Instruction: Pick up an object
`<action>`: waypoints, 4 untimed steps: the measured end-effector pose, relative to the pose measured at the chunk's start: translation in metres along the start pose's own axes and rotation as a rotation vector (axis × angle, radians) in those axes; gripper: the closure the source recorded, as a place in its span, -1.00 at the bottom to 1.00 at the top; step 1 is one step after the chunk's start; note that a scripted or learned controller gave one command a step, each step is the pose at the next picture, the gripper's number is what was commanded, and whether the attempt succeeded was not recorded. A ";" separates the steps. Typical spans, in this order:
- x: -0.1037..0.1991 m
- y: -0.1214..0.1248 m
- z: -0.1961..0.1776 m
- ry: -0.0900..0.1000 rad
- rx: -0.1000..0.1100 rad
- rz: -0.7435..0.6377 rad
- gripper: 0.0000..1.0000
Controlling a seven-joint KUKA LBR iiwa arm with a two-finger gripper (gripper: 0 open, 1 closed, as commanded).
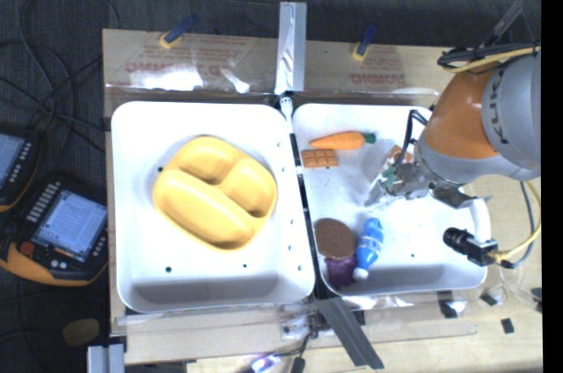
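Claw (393,184) blurry over right bin (457,274); grip state unclear, maybe touching nothing.

Arm (493,120) cut off at right edge; its wrist covers part of the right bin (347,292). Gripper (391,182) too small and blurred to read. Brown disc (333,237) partly hidden behind purple object (341,264).
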State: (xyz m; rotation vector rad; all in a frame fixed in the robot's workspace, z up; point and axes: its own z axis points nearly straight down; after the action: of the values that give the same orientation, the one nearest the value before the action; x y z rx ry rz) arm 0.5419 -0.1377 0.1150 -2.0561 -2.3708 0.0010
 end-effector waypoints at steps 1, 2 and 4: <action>-0.012 0.044 -0.106 -0.004 -0.002 -0.080 1.00; -0.012 0.044 -0.106 -0.004 -0.001 -0.080 -1.00; -0.058 0.079 0.005 -0.023 -0.038 -0.083 -1.00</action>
State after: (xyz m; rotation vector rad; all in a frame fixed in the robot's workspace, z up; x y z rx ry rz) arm 0.6284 -0.1837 0.1101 -1.9826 -2.4866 -0.0219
